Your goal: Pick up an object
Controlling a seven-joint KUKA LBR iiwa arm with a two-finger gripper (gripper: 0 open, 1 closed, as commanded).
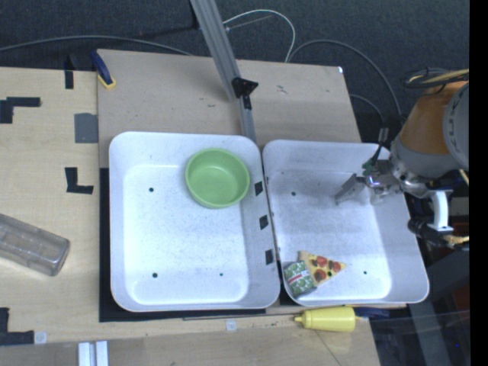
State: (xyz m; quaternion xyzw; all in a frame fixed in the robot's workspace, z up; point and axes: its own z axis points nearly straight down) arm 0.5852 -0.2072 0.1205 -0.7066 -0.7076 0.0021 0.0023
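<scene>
text: none legible | labels: none | numbers: none | signs: none

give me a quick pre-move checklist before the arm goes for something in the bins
1. Gripper carries nothing: ok, it sits over bare floor in the upper part of the right bin with no object between its fingers.
2. Finger state: cannot tell, too small and dark to read.
3. Target in the same bin: ok, the pizza slice toy lies near the front wall, apart from the gripper.
4. Target free of neighbours: not ok, the green packet touches the slice at the front left corner.
5. Other option: ok, the green bowl stands upright in the left bin.
6. Yellow bottle lies outside the bins on the bench: ok, out of the path.
</scene>
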